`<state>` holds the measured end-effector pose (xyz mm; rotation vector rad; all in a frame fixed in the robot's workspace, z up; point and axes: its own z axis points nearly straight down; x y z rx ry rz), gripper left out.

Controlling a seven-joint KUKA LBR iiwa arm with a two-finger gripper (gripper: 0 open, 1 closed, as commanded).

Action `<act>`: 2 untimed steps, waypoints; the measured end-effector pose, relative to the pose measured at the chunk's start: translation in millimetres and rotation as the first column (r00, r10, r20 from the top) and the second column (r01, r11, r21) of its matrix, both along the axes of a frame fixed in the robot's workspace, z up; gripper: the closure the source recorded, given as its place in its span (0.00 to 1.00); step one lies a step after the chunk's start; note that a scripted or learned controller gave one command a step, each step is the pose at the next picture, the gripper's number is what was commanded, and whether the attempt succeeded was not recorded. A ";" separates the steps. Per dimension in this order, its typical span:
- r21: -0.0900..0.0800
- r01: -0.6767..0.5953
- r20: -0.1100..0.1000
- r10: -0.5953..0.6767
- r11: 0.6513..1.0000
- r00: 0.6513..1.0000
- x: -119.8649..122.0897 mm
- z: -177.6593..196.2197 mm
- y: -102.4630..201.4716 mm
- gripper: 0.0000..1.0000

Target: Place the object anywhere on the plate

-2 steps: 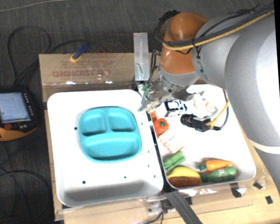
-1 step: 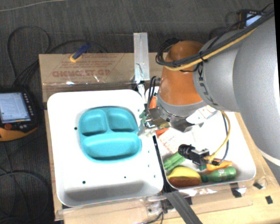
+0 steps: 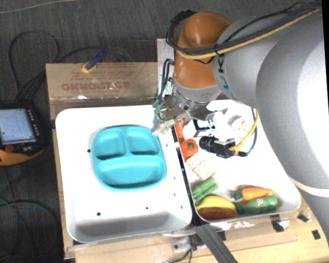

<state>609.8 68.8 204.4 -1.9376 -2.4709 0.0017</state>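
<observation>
A light blue divided plate [image 3: 128, 157] lies in the left white bin [image 3: 80, 218], with nothing on it. My gripper [image 3: 162, 121] hangs over the wall between the two bins, just past the plate's far right corner. Right beside it, in the right bin [image 3: 287, 192], lies a small orange-red toy with a green top [image 3: 188, 148], next to a white card [image 3: 203, 166]. The wrist and its cables hide part of that spot.
Toy foods crowd the right bin's near edge: a green piece [image 3: 204, 187], a yellow-brown piece [image 3: 216, 206], a carrot [image 3: 256, 193] and a green vegetable [image 3: 258, 205]. A cardboard sheet [image 3: 102, 82] lies behind the left bin. A pendant [image 3: 12, 133] sits at far left.
</observation>
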 end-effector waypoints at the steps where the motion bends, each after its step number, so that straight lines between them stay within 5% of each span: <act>1: -0.001 0.186 -0.003 -0.186 0.983 0.983 -52.2 -22.4 0.5 1.00; 2: -0.002 0.161 0.000 -0.161 0.987 0.987 11.6 4.6 31.4 1.00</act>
